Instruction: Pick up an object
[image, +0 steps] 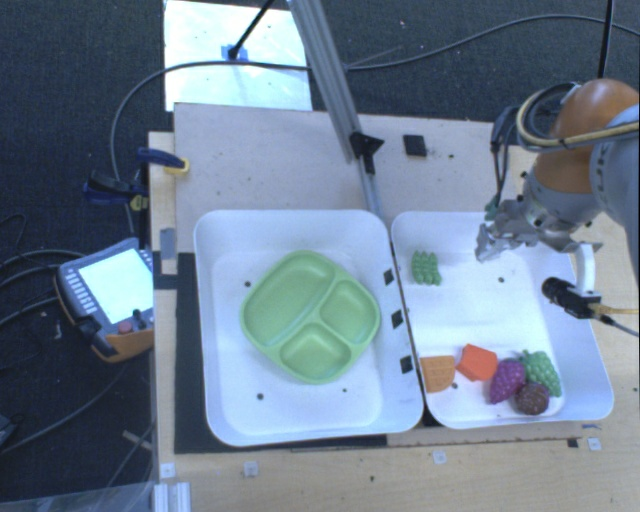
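My gripper (492, 246) hangs over the back of the right bin (480, 300), with nothing seen between its fingers. A small green bumpy piece (426, 267) lies to its left near the bin's back left corner. Along the bin's front lie a tan orange flat piece (437, 372), an orange block (478, 362), purple grapes (507, 379), green grapes (542, 369) and a dark round fruit (532, 399). The gripper is well apart from that front cluster.
The left bin (225, 400) holds a green divided plate (311, 316). A slanted metal pole (335, 80) crosses the bench behind the bins. A handheld pendant (108, 297) lies off the bench at the left. A black sensor (565, 295) hangs off the wrist.
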